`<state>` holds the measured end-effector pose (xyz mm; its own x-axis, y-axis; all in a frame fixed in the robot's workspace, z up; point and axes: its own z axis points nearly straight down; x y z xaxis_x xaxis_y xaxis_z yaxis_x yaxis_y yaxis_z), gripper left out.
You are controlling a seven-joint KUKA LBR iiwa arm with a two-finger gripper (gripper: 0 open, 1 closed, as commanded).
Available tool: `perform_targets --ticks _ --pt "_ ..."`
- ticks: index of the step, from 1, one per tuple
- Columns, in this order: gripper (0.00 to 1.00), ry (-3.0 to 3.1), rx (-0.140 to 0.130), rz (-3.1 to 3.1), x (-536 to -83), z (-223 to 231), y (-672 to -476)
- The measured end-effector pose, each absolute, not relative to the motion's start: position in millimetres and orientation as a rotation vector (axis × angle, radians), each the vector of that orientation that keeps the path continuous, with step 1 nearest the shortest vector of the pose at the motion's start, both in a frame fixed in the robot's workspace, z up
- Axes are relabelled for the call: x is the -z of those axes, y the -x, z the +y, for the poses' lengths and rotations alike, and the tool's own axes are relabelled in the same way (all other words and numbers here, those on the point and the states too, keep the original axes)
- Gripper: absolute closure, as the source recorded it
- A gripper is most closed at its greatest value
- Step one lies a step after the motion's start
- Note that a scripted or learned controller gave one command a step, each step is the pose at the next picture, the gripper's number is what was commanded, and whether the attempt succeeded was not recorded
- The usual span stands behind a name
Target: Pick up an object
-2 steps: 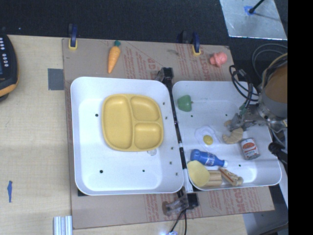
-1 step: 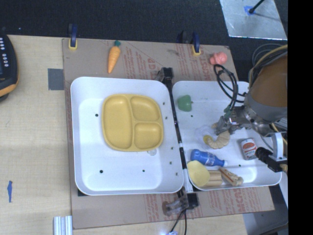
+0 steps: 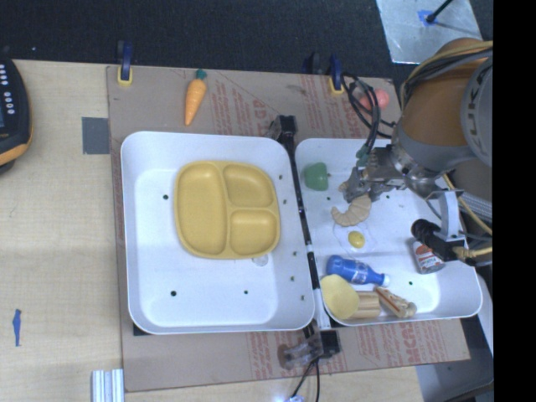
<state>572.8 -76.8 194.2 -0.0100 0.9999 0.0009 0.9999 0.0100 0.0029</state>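
My gripper (image 3: 362, 193) sits low in the right white bin (image 3: 456, 296), its tips at the top edge of a flat tan cookie-shaped piece (image 3: 350, 213); spread or pinching, I cannot tell (the wrist hides it). Around that piece: a green rounded lump (image 3: 316, 176) left, a small yellow ball (image 3: 357, 239) just below, a blue bottle (image 3: 355, 270) lower. No label is readable. The left white bin (image 3: 151, 300) holds a yellow divided plate (image 3: 226, 208).

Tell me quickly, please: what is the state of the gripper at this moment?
Gripper: low in the right bin, just above a tan, flat object; open or closed cannot be told, and no object is seen held.
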Motion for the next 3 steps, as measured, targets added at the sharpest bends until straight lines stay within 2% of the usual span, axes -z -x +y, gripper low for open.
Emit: perform_targets --ticks 1,2,3 --pt "1.0 -2.211 -0.002 2.231 -235 -1 -584.5" --pt "1.0 -2.214 0.006 2.235 -245 50 -565.4" --pt "1.0 -2.215 0.012 2.237 -189 100 -532.2"
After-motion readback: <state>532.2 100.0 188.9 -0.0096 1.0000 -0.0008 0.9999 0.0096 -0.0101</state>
